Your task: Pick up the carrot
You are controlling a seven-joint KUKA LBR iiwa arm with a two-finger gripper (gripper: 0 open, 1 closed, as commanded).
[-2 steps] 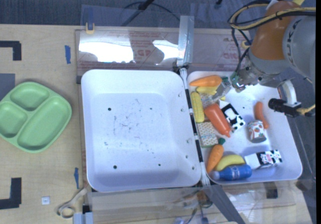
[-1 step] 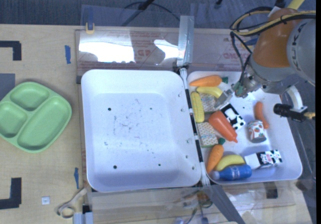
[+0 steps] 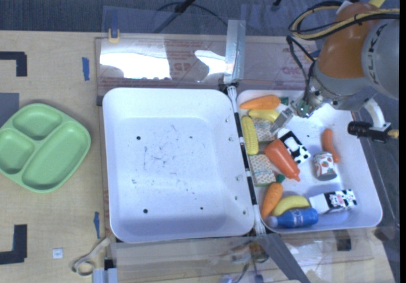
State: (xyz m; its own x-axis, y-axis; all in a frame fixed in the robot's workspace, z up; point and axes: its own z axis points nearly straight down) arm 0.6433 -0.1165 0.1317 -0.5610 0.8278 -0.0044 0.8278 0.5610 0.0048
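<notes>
**Carrot lies in the right bin**

The carrot lies slanted in the right bin, beside a corn cob. The hand hovers just above it; whether it is wide or narrow cannot be told.

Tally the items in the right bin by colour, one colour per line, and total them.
Orange: 4, e.g. carrot
Yellow: 3, e.g. corn
Blue: 1, bottle
Black-and-white: 2, e.g. cow block
Tan: 2, e.g. cracker
White-and-red: 1, can
Total: 13
</notes>
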